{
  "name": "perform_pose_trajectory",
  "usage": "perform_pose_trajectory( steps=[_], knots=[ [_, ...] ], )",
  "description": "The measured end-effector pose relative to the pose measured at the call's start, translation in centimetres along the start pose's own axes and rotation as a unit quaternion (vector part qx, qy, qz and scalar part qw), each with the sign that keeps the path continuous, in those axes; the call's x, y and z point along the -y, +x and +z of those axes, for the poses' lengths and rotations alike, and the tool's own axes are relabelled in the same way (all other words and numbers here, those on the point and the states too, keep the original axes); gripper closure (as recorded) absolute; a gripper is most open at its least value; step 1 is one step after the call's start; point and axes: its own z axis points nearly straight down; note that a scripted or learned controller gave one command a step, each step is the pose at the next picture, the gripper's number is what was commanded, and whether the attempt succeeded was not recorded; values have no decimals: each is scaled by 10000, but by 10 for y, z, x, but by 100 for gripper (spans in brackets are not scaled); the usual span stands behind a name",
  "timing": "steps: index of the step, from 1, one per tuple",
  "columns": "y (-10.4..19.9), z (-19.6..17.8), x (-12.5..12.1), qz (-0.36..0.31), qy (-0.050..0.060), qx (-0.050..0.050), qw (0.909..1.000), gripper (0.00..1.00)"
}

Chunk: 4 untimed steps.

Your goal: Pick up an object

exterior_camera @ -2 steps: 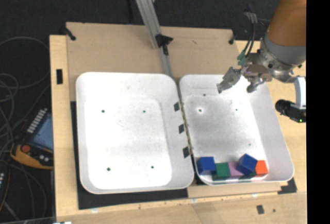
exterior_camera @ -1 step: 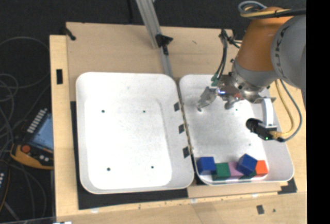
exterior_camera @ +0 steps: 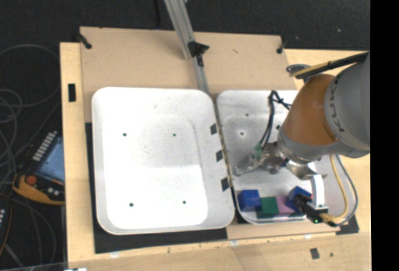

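Observation:
The arm reaches in from the right, its orange band (exterior_camera: 307, 115) over the right bin (exterior_camera: 246, 115). My gripper (exterior_camera: 260, 161) hangs low over the middle of that bin, near its left wall. Along the bin's front edge lie a blue block (exterior_camera: 249, 199), a green block (exterior_camera: 269, 206), a pink piece (exterior_camera: 287, 204) and another blue object (exterior_camera: 300, 194). The gripper sits just above and behind the blue block. Its fingertips are too small and dark to make out.
The left bin (exterior_camera: 156, 157) lies beside the right one, sharing a divider with black clips (exterior_camera: 220, 156). A metal pole (exterior_camera: 177, 8) slants across the back. Cables run along the arm's right side (exterior_camera: 343, 192). A handheld pendant (exterior_camera: 43, 167) lies off the bench at left.

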Motion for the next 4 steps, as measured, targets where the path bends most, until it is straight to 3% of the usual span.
perform_pose_trajectory(
  steps=[1,3,4],
  knots=[
    [-1,-8,-13,-28,-3,-4,10000,0],
    [-1,-8,-12,15,-12,-1,10000,0],
    [-32,-3,-12,-11,-22,15,10000,0]
  ],
)
